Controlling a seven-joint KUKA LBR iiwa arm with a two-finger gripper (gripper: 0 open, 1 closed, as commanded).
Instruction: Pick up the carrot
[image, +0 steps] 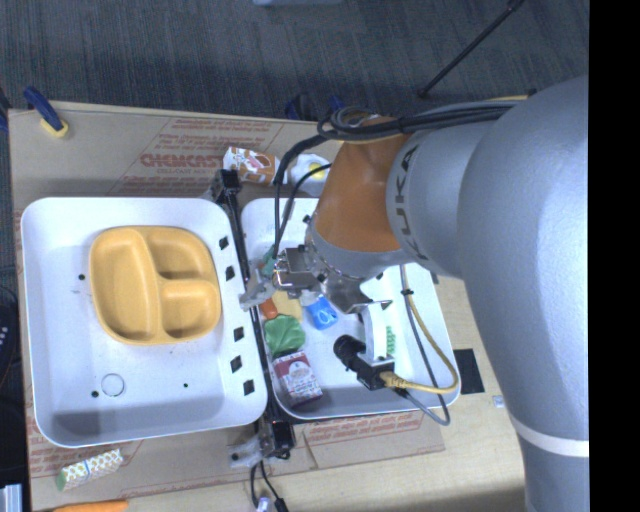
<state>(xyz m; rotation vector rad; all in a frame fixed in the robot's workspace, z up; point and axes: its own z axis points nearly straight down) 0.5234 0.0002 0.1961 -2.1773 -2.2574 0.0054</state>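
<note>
A blue clip (45, 111) is seen far up and to the left of the yellow tray (155, 283), at the corner of the bench (100, 120), which is covered by printed cardboard. Below and to the left of the tray, outside the bins, one patterned wrapped packet (90, 466) is laid on the cardboard, and below it an orange strip (92, 505) is cut off by the frame edge. The tray itself, one piece with three compartments, is set flat in the left bin (50, 330). Up and to the right of the tray, beyond the bin rims, one small brown and white packet (249, 162) is found. Directly right of the tray, past a row of small black clips (235, 305) along the seam, the right bin (340, 405) is largely covered by the arm (520, 250), whose orange band (365, 200) and black cables (290, 190) block the view of the bin's upper half. The gripper (268, 290) is held low at that bin's left wall; whether it is open or closed cannot be told, and nothing is seen to be held. Just below it, to the lower right of the tray, a small orange-red piece taken to be the carrot (268, 310) is wedged against the wall, touching one green item (283, 332). One blue item (320, 313) is set just right of the green one, and one dark red box (297, 378) lies below them. Two bins are counted in all.
</note>
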